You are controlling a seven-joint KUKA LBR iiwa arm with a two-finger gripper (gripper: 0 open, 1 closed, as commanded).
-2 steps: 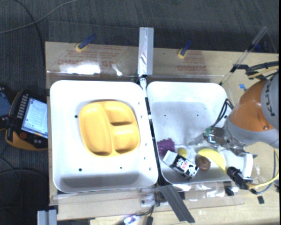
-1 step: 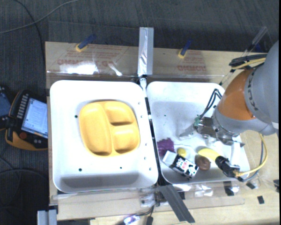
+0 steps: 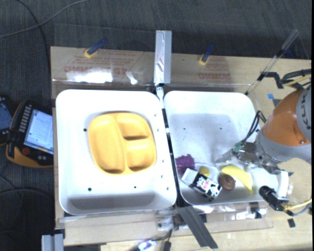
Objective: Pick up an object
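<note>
Several small objects lie along the front of the right bin (image 3: 209,114): a purple lump (image 3: 184,163), a white box with a black-and-white pattern (image 3: 203,184), a small yellow piece (image 3: 204,171), a brown round piece (image 3: 227,181) and a yellow banana-like piece (image 3: 239,175). My gripper (image 3: 245,152) reaches in over the bin's right rim, just above and behind the banana-like piece. The arm's orange band (image 3: 287,120) sits above it. Nothing shows between the fingers.
The left bin (image 3: 73,192) holds a yellow divided plate (image 3: 121,142) at its centre. A clear panel with blue and yellow clips stands behind both bins. A handheld controller (image 3: 31,135) lies on the floor to the left. Cables hang near the arm's wrist at the front right.
</note>
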